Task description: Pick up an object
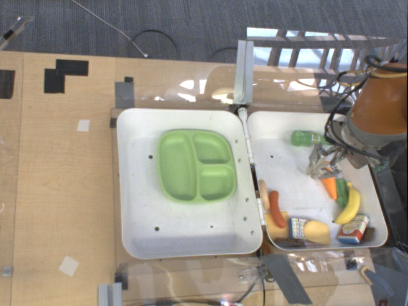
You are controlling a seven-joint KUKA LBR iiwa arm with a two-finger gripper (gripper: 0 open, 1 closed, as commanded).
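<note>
Camera view looks down on a counter [57, 171] bearing two white bins; the left bin [137, 234] carries a green divided plate [194, 164], the right bin [280, 164] a crowd of toy foods. The hand [324, 162] hangs low over the right bin's far-right part, just above a carrot [329, 187] and beside a green pepper-like piece [343, 190] and a banana [349, 206]; whether it is spread or closed I cannot tell, and nothing can be seen in its hold. A green bottle [306, 138] lies just behind it; a small carton [354, 229], a yellow lump [317, 230], a blue box [297, 225] and a red sausage [275, 204] line the near edge. The risk, as I judge it, is crowding: carrot, pepper and banana lie touching or nearly so, so a descent could land astride two pieces and pinch neither, or nudge the carrot sideways; the tapered carrot could also slip out on the lift; the bin's right wall stands close enough to foul a wide approach.
</note>
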